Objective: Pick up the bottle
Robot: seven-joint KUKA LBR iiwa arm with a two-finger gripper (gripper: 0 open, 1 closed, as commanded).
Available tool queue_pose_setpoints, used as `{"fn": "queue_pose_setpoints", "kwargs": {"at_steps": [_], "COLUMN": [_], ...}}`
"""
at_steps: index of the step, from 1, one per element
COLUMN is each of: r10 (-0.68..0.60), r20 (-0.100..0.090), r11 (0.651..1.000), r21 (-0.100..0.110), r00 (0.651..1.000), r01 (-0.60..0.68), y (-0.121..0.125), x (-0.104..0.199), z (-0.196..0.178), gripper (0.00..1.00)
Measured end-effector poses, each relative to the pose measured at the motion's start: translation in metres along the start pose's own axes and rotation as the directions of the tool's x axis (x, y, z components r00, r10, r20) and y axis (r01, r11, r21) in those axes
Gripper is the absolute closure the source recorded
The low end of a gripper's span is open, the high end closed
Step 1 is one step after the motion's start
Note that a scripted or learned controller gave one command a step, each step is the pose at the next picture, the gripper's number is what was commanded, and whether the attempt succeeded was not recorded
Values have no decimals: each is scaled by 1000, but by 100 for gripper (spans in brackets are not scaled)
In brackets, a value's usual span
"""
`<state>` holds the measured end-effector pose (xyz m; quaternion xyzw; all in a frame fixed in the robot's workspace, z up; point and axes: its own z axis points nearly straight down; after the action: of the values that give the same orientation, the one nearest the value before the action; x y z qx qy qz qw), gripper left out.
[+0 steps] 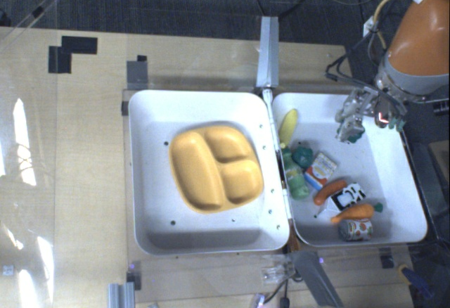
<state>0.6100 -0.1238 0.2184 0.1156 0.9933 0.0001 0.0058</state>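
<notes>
The bottle (298,171), green, lies at the left side of your right bin (415,215), below the banana (288,125) and beside the carrots (330,190). Your gripper (349,124) hangs over the bin's upper part, apart from the bottle; its jaws' state you cannot tell.
</notes>
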Motion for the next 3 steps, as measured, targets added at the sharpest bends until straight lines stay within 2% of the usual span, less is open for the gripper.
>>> {"fn": "queue_pose_setpoints", "kwargs": {"at_steps": [1,2,3], "r10": [14,91,215], "r20": [-2,0,-3], "r11": [1000,996,977], "r21": [0,-1,0], "r00": [1000,996,977], "r01": [-14,-91,-215], "y": [-24,11,40], "x": [6,-32,-3], "z": [16,-8,-1], "gripper": [100,100,100]}}
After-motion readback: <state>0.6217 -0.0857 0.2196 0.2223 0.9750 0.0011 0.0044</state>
